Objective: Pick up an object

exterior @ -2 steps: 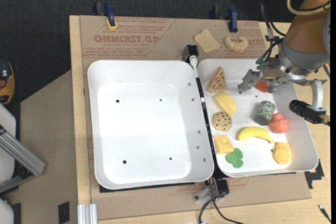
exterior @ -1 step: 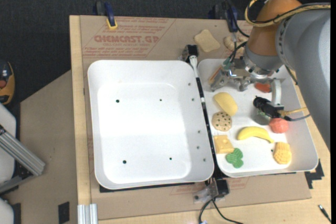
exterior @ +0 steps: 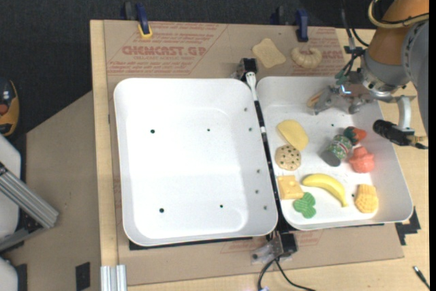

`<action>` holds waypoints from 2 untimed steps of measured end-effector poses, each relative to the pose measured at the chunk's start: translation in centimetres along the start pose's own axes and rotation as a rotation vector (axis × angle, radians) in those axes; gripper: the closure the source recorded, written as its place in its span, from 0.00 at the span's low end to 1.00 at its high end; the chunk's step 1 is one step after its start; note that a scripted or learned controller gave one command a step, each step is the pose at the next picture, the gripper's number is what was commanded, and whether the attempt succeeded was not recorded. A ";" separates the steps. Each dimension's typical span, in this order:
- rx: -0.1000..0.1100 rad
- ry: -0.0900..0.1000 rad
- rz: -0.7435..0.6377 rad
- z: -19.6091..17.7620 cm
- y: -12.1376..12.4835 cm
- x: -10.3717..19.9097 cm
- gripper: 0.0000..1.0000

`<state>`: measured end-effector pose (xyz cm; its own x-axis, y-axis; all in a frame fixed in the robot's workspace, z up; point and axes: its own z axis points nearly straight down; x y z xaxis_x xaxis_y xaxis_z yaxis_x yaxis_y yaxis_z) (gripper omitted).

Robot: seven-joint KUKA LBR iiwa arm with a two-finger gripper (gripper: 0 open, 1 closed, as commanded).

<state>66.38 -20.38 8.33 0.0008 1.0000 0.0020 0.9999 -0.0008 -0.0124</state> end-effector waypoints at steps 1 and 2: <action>0.003 0.000 -0.007 0.0 0.0 8.0 0.00; 0.002 -0.001 -0.003 0.0 0.0 10.4 0.00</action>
<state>66.39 -9.98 8.33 -0.0025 1.0000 0.0006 0.9999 0.0025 -0.0142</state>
